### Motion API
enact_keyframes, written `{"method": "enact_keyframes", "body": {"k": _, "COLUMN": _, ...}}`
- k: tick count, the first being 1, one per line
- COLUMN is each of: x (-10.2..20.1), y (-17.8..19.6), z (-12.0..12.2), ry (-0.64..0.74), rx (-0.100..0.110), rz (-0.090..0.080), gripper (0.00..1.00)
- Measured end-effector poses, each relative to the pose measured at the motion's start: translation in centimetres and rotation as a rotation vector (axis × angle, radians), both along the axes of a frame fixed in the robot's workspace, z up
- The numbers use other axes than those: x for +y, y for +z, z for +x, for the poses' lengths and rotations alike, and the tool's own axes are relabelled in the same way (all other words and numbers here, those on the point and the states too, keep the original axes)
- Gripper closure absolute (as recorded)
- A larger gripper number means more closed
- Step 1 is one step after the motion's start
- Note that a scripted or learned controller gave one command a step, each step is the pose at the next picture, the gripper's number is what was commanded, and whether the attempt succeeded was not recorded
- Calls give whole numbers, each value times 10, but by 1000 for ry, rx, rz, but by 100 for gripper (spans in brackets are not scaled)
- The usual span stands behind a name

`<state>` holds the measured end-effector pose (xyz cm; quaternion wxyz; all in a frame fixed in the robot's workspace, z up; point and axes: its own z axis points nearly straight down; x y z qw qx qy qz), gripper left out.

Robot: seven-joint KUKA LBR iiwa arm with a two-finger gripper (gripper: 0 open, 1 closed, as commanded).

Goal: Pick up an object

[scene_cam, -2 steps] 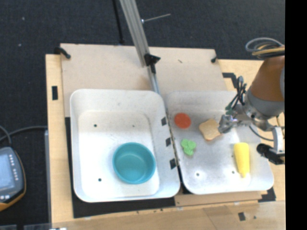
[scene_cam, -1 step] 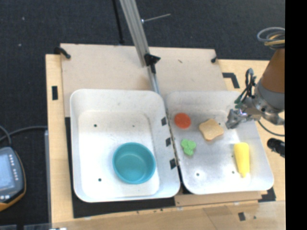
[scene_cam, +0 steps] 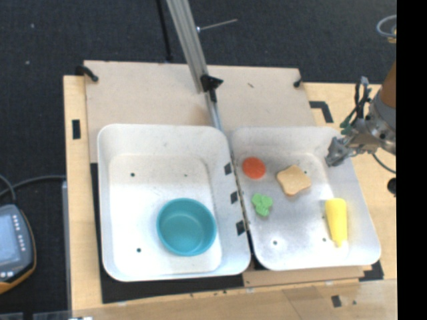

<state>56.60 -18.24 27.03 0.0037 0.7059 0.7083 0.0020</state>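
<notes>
The right bin (scene_cam: 293,255) holds a red-orange round piece (scene_cam: 253,168), a tan bread-like piece (scene_cam: 293,180), a green lumpy piece (scene_cam: 262,205) and a yellow corn-like piece (scene_cam: 336,220). A teal bowl (scene_cam: 187,227) sits in the left bin (scene_cam: 120,179). My gripper (scene_cam: 335,153) hangs over the right bin's upper right rim, up and right of the tan piece and above the yellow one. Nothing shows between its fingers.
A slanted metal pole (scene_cam: 190,42) rises from behind the bins, down to the seam between them. A tan board (scene_cam: 147,92) lies behind the bins. Cables and the arm's wrist (scene_cam: 377,122) crowd the right edge. A handheld pendant (scene_cam: 13,245) rests at far left.
</notes>
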Motion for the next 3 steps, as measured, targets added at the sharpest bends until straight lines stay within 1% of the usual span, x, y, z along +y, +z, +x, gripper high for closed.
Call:
{"method": "enact_keyframes", "body": {"k": 1, "x": 51, "y": 7, "z": 0, "ry": 4, "rx": 5, "rz": 4, "gripper": 100}}
{"method": "enact_keyframes", "body": {"k": 2, "x": 113, "y": -3, "z": -4, "ry": 4, "rx": 7, "rz": 3, "gripper": 100}}
{"method": "enact_keyframes", "body": {"k": 3, "x": 157, "y": -16, "z": -7, "ry": 2, "rx": 7, "rz": 2, "gripper": 100}}
